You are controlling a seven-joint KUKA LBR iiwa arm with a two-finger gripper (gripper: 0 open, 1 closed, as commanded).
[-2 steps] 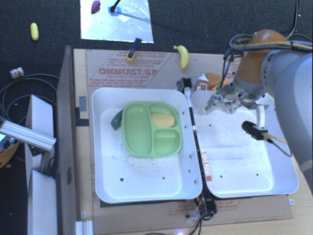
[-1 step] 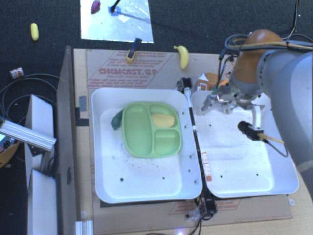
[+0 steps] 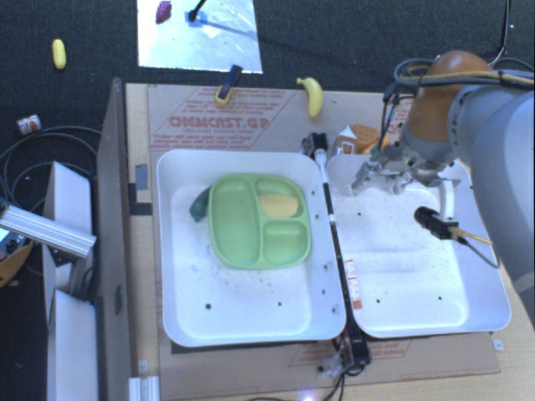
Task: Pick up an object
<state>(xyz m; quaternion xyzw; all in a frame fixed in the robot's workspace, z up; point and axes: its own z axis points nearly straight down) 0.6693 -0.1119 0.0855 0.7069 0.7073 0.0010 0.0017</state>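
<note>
**Gripper [image 3: 386, 178] hangs over the far-left corner of the right bin [image 3: 418, 328]**

Gripper first, and from this angle it's a tangle of metal under the wrist, so whether it's spread or pinched, I cannot tell. It points down at the white floor of that bin, just inside the far rim. Behind it the orange band [image 3: 443, 98] bulges up, and the grey arm [image 3: 497, 132] runs off thick to the right edge, bent over the bin's far-right corner.

Now across from the left. Over in the left bin [image 3: 242, 328], a dark green piece [image 3: 199, 204] lies tucked against the left edge of the green plate [image 3: 238, 224], its long axis slanting from near-left up to far-right. The plate is a rounded, divided tray, lying flat, its long side running left to right, set in the far half of the bin. In its far-right compartment sits the yellow piece [image 3: 278, 205], an oblong lying flat, long axis left to right along that compartment. All three are well apart from the gripper.

Beyond the bins, a banana [image 3: 313, 97] lies on the cardboard [image 3: 251, 124], and an orange thing [image 3: 365, 136] sits just past the right bin's far rim, near the gripper.
</note>
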